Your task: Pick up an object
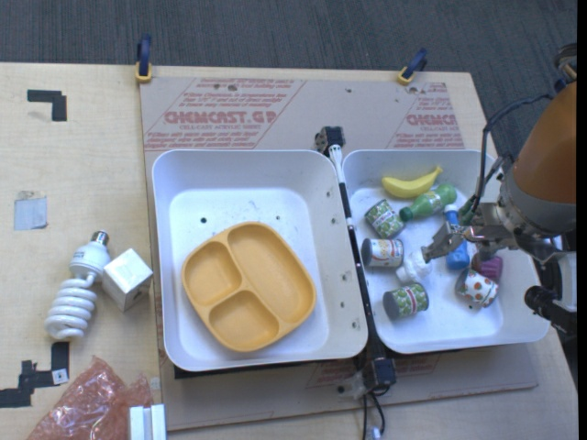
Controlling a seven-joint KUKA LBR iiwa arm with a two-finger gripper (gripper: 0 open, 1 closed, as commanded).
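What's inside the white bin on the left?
A yellow divided plate lies in the left bin, its three compartments bare. Whatever bin floor sits beneath the plate is covered.

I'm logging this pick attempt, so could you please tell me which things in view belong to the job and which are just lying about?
Job:
gripper
right bin
banana
green bottle
three cans
blue item
spotted cup

Lying about:
left bin
yellow tray
light bulb
white cube
red bag
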